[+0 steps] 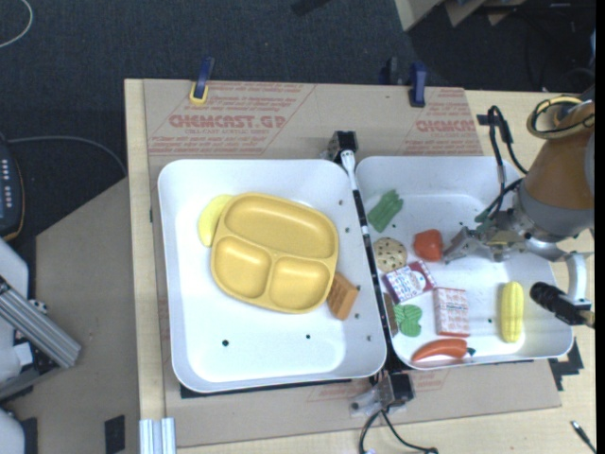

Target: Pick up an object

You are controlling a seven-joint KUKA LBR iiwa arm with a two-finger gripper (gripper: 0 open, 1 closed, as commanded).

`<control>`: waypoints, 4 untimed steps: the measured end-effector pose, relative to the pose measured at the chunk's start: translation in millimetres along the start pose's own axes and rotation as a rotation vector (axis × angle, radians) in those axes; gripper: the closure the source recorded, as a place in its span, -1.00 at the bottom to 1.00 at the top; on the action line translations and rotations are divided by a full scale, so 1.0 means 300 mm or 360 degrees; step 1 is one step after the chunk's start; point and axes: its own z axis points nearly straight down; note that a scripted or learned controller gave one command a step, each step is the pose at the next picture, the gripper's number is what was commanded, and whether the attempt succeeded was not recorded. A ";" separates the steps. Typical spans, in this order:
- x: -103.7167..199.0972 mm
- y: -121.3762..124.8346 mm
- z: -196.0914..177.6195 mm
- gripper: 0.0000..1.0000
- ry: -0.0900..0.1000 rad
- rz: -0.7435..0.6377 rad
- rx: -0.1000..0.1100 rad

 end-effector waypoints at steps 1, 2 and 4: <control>-0.001 0.003 -0.038 1.00 -0.0002 0.0000 -0.0006; 0.002 0.014 -0.253 1.00 -0.0007 -0.0001 -0.0018; 0.001 0.018 -0.470 1.00 -0.0004 -0.0001 -0.0010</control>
